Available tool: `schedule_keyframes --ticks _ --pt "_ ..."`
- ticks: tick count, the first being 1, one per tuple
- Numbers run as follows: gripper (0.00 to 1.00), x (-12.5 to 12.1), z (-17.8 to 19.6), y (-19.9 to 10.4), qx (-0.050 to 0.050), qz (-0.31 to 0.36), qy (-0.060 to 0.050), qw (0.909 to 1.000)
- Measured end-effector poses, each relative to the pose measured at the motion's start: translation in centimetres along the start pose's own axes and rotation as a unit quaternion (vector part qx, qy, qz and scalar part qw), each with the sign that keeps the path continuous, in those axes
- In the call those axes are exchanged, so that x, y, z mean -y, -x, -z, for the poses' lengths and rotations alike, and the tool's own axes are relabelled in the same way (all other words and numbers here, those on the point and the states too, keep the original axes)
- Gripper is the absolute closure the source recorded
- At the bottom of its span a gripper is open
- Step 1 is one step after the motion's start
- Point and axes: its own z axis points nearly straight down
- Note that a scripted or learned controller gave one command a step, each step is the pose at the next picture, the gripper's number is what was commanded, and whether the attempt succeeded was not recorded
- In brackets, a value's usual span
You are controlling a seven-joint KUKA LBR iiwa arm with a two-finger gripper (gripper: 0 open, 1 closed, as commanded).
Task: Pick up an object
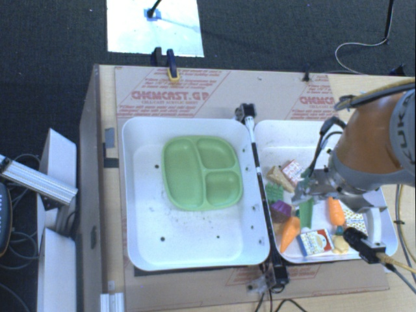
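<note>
You had the gripper (305, 194) low in the right bin (390, 239) at the worktop's right edge, among toy food (290, 231). Finger state: cannot tell. Nothing visibly lifted; the pick remained outstanding.

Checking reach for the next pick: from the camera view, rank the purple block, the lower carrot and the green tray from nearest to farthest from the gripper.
From the gripper:
1. Purple block, just to its lower left in the right bin.
2. Lower carrot, below that, near the bin's front.
3. Green tray, far off in the left bin.
</note>
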Motion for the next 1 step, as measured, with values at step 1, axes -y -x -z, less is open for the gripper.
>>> schedule_keyframes --ticks 1 --pt "1.0 -0.07 7.43 -4.61 0.0 0.0 0.001 1.0"
